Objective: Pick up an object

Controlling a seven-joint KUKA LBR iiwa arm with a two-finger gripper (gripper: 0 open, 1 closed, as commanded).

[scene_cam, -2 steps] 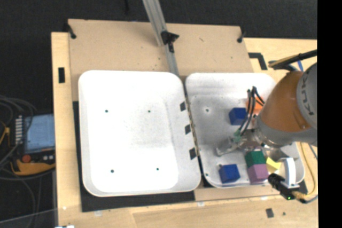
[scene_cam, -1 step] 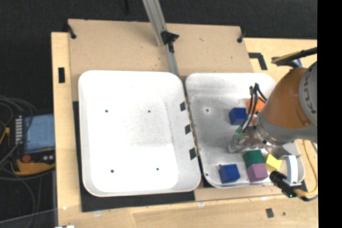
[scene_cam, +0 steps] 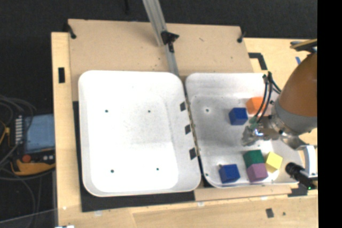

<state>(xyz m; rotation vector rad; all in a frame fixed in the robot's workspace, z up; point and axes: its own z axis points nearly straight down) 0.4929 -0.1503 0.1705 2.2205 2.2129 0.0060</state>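
- Grey KUKA arm w/ orange band [scene_cam: 302, 94] is seen reaching in from the right edge of the frame, its wrist hung over the right-hand shallow white bin [scene_cam: 214, 91].
- Two-finger gripper [scene_cam: 252, 134] is lowered at mid-right of that bin; its state cannot be told, since the tip is blurred and partly masked by the wrist. Nothing is seen held in it.
- Candidate objs are all kept in the right bin: a blue cube [scene_cam: 238, 116] and a small orange block [scene_cam: 255, 102] just above-left of the gripper; a green cube [scene_cam: 253, 157], purple cube [scene_cam: 257, 171] and yellow cube [scene_cam: 273, 161] clustered just below it; a second blue cube [scene_cam: 228, 173] near the bin's lower-left corner.
- Gripper is placed between the two groups, touching none as far as can be told; target is judged undecided, prob. the green cube or the upper blue one.
- Lower three are packed edge to edge, so a clean grasp there is judged harder; the lone blue cubes are left w/ more room.
- Left-hand white bin [scene_cam: 133, 131] sits at centre-left, likely meant as drop-off.
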